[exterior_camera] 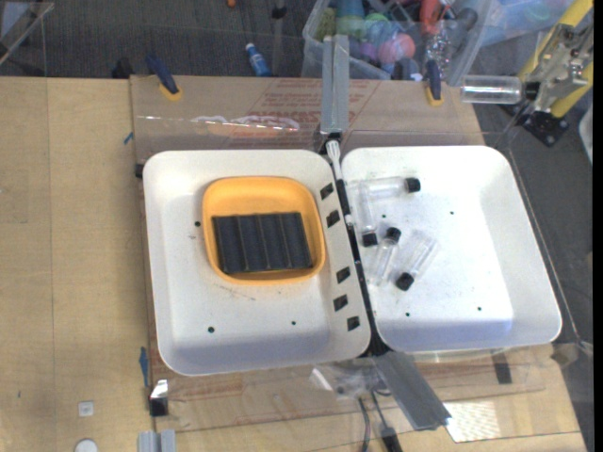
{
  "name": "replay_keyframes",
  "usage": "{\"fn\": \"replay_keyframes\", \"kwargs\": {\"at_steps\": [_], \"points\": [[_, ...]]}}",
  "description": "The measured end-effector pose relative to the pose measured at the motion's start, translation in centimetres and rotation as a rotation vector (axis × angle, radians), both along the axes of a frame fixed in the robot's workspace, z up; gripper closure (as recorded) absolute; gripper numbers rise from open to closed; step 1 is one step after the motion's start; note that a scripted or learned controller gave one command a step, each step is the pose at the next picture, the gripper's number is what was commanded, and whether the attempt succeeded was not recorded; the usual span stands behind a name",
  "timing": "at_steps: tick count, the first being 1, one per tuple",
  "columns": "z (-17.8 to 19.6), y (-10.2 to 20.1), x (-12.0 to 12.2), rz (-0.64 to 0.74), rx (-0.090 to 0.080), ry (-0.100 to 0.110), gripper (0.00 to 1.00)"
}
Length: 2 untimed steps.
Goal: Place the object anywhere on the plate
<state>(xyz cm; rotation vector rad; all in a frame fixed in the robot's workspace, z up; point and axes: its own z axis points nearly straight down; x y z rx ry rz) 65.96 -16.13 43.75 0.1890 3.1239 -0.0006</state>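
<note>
The orange plate sits in the left bin, carrying a dark ribbed block. In the right bin, near its left wall, lie what look like three clear vials with black caps.

- A square orange plastic plate with rounded corners lies in the shallow white left bin, toward its far side.
- A ribbed black rectangular block rests flat on the plate.
- Several clear plastic vials with black caps lie scattered in the shallow white right bin, near its left wall.
- A clear tub of colourful toys stands beyond the bins.
</note>
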Motion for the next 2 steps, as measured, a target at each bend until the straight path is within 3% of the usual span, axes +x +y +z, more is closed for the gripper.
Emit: {"fn": "replay_keyframes", "kwargs": {"at_steps": [1,2], "points": [[-0.05,-6.34,0.24,0.264,-0.003,0.001,1.0],[-0.04,-5.89,0.9,0.636,-0.005,0.001,1.0]]}}
